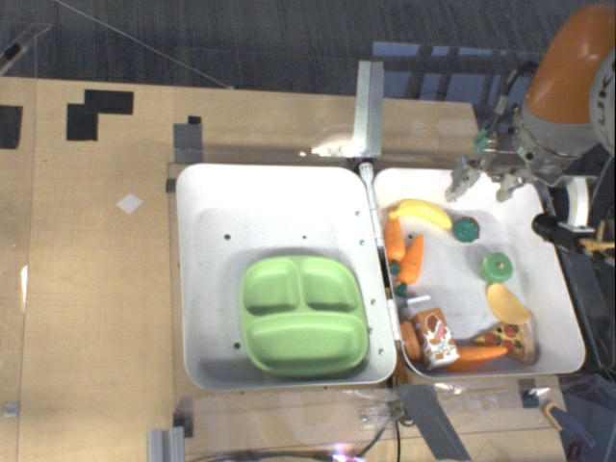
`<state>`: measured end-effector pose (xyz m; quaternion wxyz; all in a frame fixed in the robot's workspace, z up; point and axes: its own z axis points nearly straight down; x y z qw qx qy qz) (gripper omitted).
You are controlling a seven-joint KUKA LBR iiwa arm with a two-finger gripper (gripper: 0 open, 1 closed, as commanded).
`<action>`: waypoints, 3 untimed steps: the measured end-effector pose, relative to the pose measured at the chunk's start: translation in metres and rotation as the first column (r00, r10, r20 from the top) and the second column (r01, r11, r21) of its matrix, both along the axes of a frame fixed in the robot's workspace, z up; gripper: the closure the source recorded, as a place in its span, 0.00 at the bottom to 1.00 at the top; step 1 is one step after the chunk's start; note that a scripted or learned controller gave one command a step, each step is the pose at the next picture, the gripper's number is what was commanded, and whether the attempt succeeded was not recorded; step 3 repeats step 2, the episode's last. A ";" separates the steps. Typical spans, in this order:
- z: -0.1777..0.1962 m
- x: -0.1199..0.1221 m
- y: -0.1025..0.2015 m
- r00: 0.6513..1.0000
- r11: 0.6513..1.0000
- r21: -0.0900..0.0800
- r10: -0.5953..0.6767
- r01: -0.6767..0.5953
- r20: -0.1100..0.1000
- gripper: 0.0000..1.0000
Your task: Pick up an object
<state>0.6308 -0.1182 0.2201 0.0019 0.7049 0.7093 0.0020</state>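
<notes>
Because the toy food lies crowded in the right bin (549, 258), the gripper (483, 183) hangs over its far edge, jaws spread and empty, nearest the banana (425, 215).

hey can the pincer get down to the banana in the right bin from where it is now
Probably yes. The pincer hangs open just above and right of the banana, which lies uncovered near the bin's back wall. The carrots and dark green piece sit beside it, not on it.
</notes>
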 end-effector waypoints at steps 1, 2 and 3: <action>-0.068 -0.040 0.013 0.990 0.990 -0.001 0.139 -0.139 -0.001 0.00; -0.125 0.001 0.028 0.969 0.969 0.001 -0.247 0.247 0.001 0.00; -0.125 0.001 0.028 0.969 0.969 0.001 -0.247 0.247 0.001 0.00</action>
